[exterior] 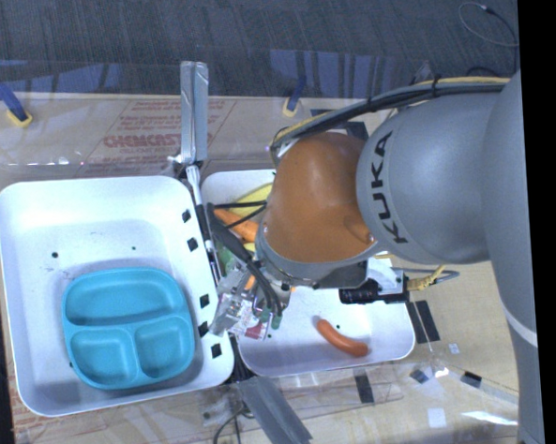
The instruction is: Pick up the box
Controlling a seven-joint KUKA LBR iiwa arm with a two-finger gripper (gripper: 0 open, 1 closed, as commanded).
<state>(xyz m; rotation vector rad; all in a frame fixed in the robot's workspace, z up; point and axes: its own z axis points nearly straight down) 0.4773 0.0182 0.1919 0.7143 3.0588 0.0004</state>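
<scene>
Claw (248, 307) is working low at the right bin's (398, 345) left wall; I cannot tell its state. Box (256, 327), I judge, is lying just below the tips, partly hidden, axis unclear. Sausage (341, 338) is sitting to its right; tray (127, 327) is occupying the left bin (34, 222).
</scene>
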